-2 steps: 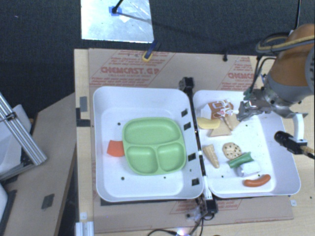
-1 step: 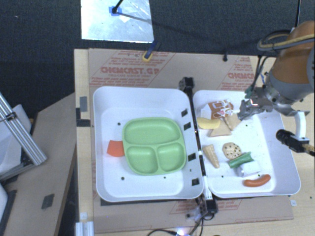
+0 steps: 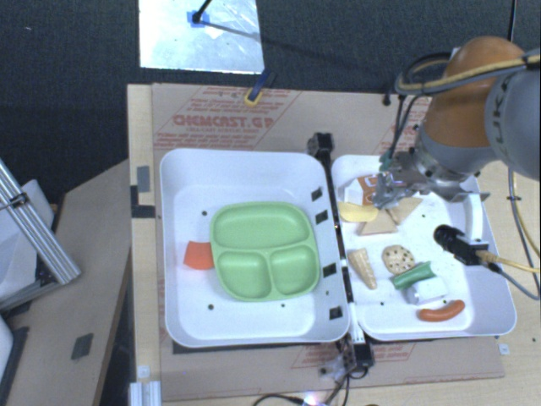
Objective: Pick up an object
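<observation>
You are looking down on two white bins side by side. In the right bin lie small toy foods: a yellow banana-like piece, tan wedge slices, a pale corn cone, a speckled cookie, a green pod and a red sausage. The left bin holds a green divided plate with an orange block beside it. The gripper hangs over the right bin's far left corner, just above the wedges and banana; you cannot tell how it is set or whether it holds anything.
</observation>
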`<move>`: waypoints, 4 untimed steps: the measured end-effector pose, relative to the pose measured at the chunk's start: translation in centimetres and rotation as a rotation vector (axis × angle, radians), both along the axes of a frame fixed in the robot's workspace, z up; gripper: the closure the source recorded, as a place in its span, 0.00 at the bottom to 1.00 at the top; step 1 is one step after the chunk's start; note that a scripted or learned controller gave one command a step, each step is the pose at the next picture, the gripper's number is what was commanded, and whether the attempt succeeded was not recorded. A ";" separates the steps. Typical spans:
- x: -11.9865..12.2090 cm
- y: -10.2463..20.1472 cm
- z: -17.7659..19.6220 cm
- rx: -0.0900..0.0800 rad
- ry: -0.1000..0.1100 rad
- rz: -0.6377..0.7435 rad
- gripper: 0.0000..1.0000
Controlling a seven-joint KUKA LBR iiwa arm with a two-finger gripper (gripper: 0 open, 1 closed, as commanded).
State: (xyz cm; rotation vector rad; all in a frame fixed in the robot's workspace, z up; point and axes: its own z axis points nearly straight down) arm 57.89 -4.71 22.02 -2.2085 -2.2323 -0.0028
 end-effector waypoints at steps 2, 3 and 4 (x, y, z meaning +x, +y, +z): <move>-1.0 2.3 1.1 -0.002 -0.001 -0.010 1.00; 0.0 2.7 -0.6 -0.003 0.000 -0.007 1.00; 0.0 2.3 -0.5 -0.002 -0.001 -0.009 1.00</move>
